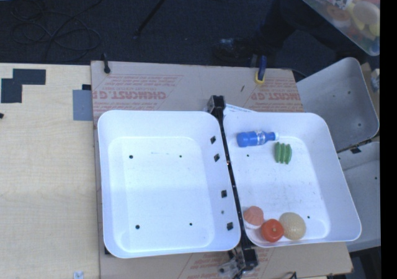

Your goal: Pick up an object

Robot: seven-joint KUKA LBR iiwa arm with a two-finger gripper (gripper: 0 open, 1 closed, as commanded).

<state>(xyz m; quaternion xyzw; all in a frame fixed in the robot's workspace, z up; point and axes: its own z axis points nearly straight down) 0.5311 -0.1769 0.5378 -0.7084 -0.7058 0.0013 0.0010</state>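
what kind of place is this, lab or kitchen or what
Most likely a robotics lab set up for pick tests. Two shallow white bins sit on a cardboard sheet on a bench, the right one holding a blue bottle and toy foods, with cables trailing over the dark floor behind.

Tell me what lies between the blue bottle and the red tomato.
Nothing: camera view shows bare white bin floor between blue bottle and red tomato.

One fixed camera looks down aslant on both bins.
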